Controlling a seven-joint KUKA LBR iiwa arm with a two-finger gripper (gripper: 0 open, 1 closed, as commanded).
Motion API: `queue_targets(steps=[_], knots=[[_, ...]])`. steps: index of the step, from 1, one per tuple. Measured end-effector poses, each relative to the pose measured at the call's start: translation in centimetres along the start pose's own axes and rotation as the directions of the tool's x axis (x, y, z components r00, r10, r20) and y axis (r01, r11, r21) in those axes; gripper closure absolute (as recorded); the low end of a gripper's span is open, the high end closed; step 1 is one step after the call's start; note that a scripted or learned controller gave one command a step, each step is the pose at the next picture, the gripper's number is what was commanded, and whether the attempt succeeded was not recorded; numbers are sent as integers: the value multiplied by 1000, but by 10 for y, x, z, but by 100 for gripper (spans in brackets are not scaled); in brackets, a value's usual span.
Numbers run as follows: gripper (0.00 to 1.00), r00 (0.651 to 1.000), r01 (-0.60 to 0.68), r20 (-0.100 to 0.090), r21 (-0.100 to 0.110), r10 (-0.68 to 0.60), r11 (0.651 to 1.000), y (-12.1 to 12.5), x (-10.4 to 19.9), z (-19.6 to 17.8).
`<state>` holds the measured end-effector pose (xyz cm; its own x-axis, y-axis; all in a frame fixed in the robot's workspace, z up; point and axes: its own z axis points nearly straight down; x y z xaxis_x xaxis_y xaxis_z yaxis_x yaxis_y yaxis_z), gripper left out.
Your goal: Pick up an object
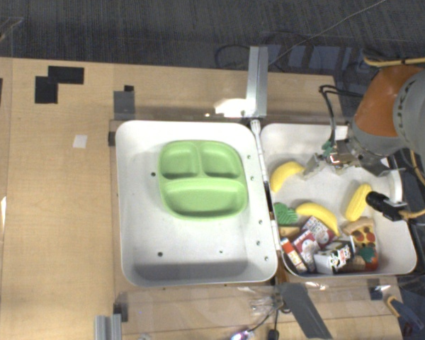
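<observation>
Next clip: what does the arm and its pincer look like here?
The arm is bulky, rounded and grey, with an orange band above the wrist. Black cables loop beside it. The pincer is small, metallic grey, with a tiny green spot near its base.

The green tray [200, 178] looks like smooth matt plastic. The bananas [319, 214] look glossy plastic. The bench [49, 211] is pale wood, the bins [138, 253] smooth white plastic.
</observation>
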<state>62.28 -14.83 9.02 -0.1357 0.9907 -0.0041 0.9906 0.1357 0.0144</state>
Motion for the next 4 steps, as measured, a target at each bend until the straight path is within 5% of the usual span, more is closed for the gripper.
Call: queue_targets(steps=[1,2,3,4], knots=[[0,1000,28,0,0,-28,1000,-71,0,-3],[0,996,-86,0,3,86,996,-9,-3,0],[0,999,35,1,-2,-35,999,-71,-2,-3],[0,977,212,-3,6,-212,977,-59,29,-122]])
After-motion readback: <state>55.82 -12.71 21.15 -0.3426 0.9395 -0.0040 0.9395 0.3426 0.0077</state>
